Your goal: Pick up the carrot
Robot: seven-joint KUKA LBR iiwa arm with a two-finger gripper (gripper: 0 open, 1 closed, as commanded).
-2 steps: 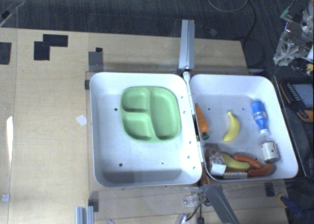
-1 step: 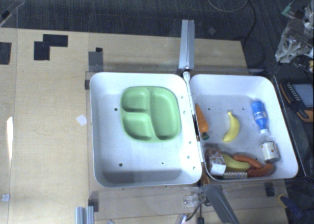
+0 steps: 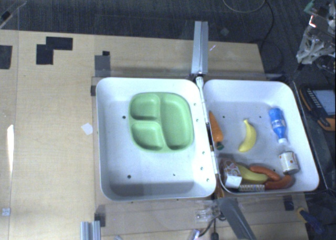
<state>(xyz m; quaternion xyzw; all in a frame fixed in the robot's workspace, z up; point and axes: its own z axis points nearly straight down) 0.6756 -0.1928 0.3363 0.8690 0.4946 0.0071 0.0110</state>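
The carrot [image 3: 214,128] lay untouched in the right-hand bin [image 3: 247,93], stretched lengthwise along that bin's left wall, just beside the divider between the two bins, its green end pointing toward the near edge. A pale, blurred piece of hardware at the upper right corner of the camera view, judged to be the gripper [image 3: 315,44], sat well apart from both bins and above the dark floor; whether it was spread or pressed together could not be told, and nothing was seen held in it. By every sign the pick had yet to begin: the approach, the descent over the carrot, the grasp and the lift all appeared to be left. A banana [image 3: 248,136] lay near the carrot toward the bin's middle, with a blue bottle [image 3: 277,123] and a small metal can [image 3: 289,163] farther right. A heap of items crowded the near wall, among them a snack packet [image 3: 231,174] close to the carrot's green tip. The left-hand bin [image 3: 113,149] held a green divided tray [image 3: 160,121]. The wall hugging the carrot looked likely to leave little room on that side.
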